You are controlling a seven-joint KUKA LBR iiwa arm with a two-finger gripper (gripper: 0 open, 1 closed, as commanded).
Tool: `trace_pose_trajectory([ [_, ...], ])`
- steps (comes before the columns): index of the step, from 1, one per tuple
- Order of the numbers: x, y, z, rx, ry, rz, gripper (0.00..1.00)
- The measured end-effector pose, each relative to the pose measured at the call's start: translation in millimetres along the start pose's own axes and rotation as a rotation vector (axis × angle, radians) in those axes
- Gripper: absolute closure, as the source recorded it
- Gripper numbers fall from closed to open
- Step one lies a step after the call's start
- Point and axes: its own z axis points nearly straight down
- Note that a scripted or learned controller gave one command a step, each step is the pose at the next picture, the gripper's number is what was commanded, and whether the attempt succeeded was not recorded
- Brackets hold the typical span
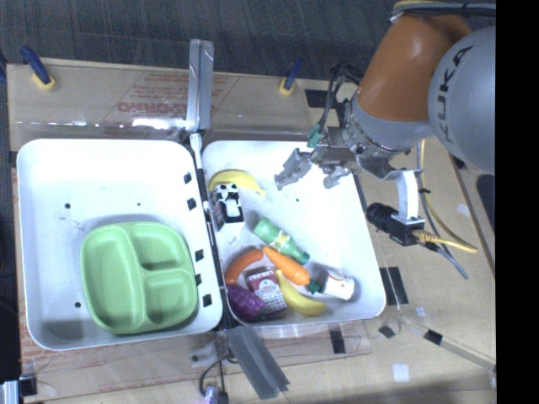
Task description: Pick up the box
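I see the end effector (310, 173) hovering over the upper part of the right bin (358, 225), fingers spread apart, nothing between them. The box (264, 289) lies near that bin's lower edge, packed among a carrot (286, 265), a banana (299, 300), a green bottle (280, 239) and a purple item (244, 303). The left bin (50, 175) holds a green divided tray (139, 276). The desk (109, 91) is brown board, with blue clamps (38, 67) at its far edge. Dark carpet (168, 7) lies beyond.

Box (266, 290) partly under carrot (286, 266) & banana (301, 300); arm (438, 66) cut off at top.
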Motion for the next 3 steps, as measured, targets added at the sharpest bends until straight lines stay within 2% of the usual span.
trace_pose_trajectory([
  [1, 76, -9, 94, 0.002, 0.000, 0.319, 0.00],
  [2, 35, -64, -131, -0.006, 0.001, 0.325, 0.00],
  [3, 37, -63, -140, -0.003, 0.002, 0.315, 1.00],
])
